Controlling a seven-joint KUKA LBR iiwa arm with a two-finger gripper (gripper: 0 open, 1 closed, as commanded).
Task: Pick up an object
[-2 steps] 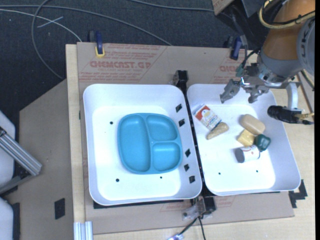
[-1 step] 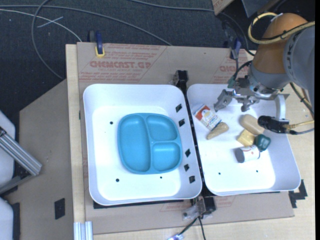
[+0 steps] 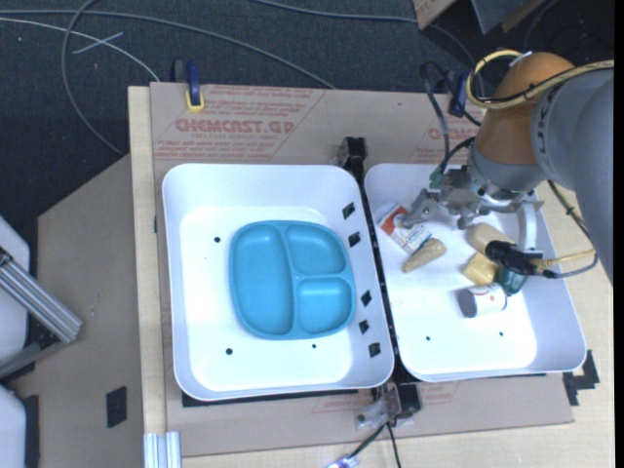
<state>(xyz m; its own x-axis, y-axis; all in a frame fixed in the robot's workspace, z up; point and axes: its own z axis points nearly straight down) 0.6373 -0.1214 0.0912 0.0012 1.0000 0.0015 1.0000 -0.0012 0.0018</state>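
My gripper (image 3: 456,201) hangs low over the back of the right bin (image 3: 546,344), under the grey arm with its orange band. Several small objects lie in that bin just below it. A red and white packet (image 3: 394,220) sits to the gripper's left. In front of the gripper lies a tan piece (image 3: 424,253), with a second tan piece (image 3: 483,237) off to its right. Further forward are a yellow block (image 3: 479,268), a dark green item (image 3: 512,281) and a grey and white piece (image 3: 470,303). I see nothing held in the gripper.
A blue divided plate (image 3: 291,279) lies in the middle of the left bin (image 3: 185,213). A black clip strip (image 3: 363,261) runs between the two bins. Cables trail from the arm over the right bin's right side.
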